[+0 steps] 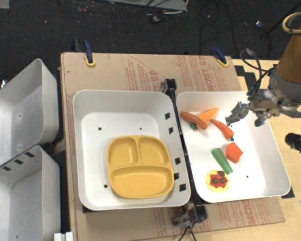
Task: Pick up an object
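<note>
Toy foods, orange, red and green, lie left of and below the pincer, which hangs spread open, holding nothing, over the right white bin on the cardboard-topped counter.

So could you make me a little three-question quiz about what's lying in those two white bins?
1. True or false: the yellow plastic divided tray lies in the right white bin.
2. Which item lies nearest the front edge of the right bin? A) the orange-red block B) the small yellow pizza-like disc with dark red toppings C) the pale orange carrot-shaped wedge
3. Fill in: the green stick-shaped piece lies just to the ___ of the orange-red block in the picture.

Key: 1 false, it lies in the left white bin. 2 B. 3 left.
</note>
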You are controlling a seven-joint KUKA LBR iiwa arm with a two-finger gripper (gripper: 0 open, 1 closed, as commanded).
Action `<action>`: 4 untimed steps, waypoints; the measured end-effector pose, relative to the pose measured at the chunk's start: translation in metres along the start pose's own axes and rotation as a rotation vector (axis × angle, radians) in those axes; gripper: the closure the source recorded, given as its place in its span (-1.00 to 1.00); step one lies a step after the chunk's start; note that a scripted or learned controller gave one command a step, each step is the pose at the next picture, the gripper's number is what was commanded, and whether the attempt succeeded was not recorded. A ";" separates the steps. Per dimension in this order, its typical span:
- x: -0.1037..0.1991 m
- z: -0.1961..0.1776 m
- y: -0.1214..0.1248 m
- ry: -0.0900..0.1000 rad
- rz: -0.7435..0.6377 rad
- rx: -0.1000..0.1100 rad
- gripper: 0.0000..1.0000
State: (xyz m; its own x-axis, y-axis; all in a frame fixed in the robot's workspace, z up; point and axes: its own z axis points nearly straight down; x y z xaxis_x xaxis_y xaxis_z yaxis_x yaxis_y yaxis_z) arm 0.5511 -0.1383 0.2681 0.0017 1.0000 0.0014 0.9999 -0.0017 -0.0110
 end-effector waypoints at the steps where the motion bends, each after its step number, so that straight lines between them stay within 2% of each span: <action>1: 0.000 -0.006 0.002 -0.002 -0.002 -0.010 -1.00; 2: 0.005 0.040 -0.003 -0.001 -0.001 -0.006 -1.00; 4: -0.007 0.134 -0.001 -0.001 0.000 -0.007 -1.00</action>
State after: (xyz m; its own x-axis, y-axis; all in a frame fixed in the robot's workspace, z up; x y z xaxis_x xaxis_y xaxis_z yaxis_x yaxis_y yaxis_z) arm 0.5487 -0.1454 0.1343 0.0020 1.0000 0.0003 1.0000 -0.0020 -0.0041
